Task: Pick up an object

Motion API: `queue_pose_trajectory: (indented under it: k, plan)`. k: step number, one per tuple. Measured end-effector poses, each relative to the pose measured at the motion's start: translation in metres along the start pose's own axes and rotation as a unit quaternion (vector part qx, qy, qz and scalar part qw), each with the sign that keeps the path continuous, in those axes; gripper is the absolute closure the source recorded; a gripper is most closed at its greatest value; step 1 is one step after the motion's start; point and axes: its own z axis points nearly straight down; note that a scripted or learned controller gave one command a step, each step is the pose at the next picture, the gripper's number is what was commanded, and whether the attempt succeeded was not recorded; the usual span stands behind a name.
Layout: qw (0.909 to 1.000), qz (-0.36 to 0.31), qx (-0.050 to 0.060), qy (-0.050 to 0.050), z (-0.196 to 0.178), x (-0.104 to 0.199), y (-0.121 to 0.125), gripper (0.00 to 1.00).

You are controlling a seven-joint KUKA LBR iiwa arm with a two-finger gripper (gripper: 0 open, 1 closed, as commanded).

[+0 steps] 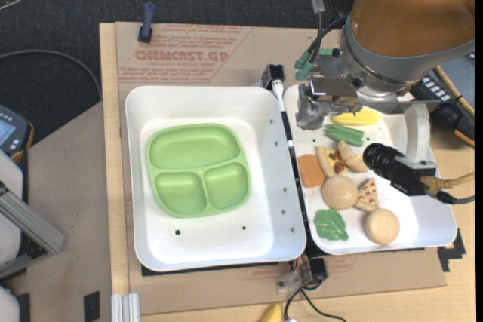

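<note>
On the left, the white bin (143,162) carries a green divided tray (199,170), three compartments, nothing in them that I can make out. It plays no part for now.

Move right across the dark divider and you reach the second bin (423,226), where all the candidates lie in a loose cluster: an orange piece (310,170) nearest the divider, a green leafy item (330,225) below it toward the front, a pale round bun-like object (339,192), another round one (382,225) just beside a small slice with red spots (367,196), and further back a green bean-shaped piece (345,134) with a yellow item (356,118) behind it, partly under the arm.

The gripper (309,111) hangs over the rear corner of this bin, close to the divider — the big orange-banded wrist covers much of it, and I cannot tell from here how its claw is set. Nothing is visibly between the fingers, so I'd judge this the approach step, no pick made yet.

Next it needs to choose one piece — the orange one lies closest in front of it — come down squarely over it, and close on it alone. The pieces sit nearly touching, so a neighbour may get nudged.
</note>
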Motion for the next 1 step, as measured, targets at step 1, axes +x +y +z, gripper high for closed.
queue_pose_trajectory:
  k: [1]
  plan:
    - [1.0,0.004,0.007,0.0,0.0423,-0.0707,-0.0035,1.0]
